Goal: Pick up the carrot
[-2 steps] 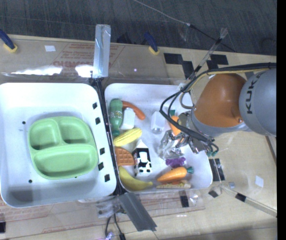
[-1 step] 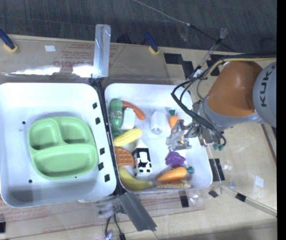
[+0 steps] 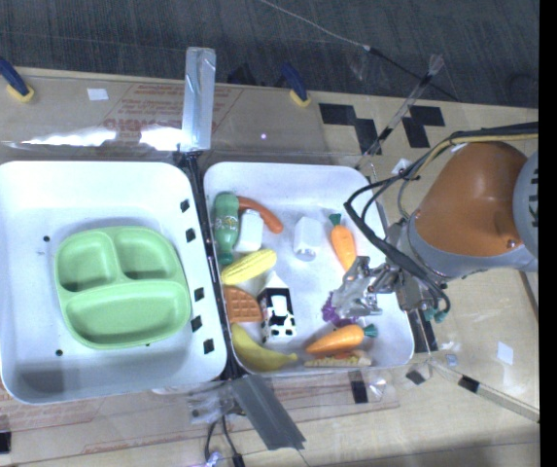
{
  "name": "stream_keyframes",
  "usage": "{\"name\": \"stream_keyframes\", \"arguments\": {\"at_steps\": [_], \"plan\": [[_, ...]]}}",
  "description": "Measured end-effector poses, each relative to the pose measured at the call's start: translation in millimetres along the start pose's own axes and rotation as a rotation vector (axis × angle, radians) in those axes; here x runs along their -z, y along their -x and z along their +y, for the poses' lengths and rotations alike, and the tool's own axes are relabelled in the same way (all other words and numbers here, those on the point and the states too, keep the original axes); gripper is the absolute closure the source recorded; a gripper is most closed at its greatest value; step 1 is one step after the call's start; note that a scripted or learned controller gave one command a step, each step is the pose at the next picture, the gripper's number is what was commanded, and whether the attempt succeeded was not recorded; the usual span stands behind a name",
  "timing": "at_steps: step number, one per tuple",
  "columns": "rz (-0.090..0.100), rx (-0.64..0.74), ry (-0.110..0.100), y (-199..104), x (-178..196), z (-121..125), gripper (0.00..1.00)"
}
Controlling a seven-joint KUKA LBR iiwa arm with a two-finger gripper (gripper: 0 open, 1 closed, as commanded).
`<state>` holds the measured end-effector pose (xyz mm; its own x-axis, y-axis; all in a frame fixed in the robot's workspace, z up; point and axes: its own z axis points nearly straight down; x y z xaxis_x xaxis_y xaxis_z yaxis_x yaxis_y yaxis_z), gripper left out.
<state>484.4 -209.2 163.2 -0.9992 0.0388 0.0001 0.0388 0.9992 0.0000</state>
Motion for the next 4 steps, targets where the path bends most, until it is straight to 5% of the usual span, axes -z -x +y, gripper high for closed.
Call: {"name": "stream_keyframes", "arguments": {"at_steps": [1, 2, 3, 4], "plan": [[-0.004, 0.327, 0.001, -5, -71, 2, 1.00], [-0.035, 0.334, -0.003, 5, -65, 7, 0.00], [-0.004, 0.106, 0.000, 54, -70, 2, 0.00], [-0.007, 0.112, -0.001, 56, -59, 4, 1.00]]}}
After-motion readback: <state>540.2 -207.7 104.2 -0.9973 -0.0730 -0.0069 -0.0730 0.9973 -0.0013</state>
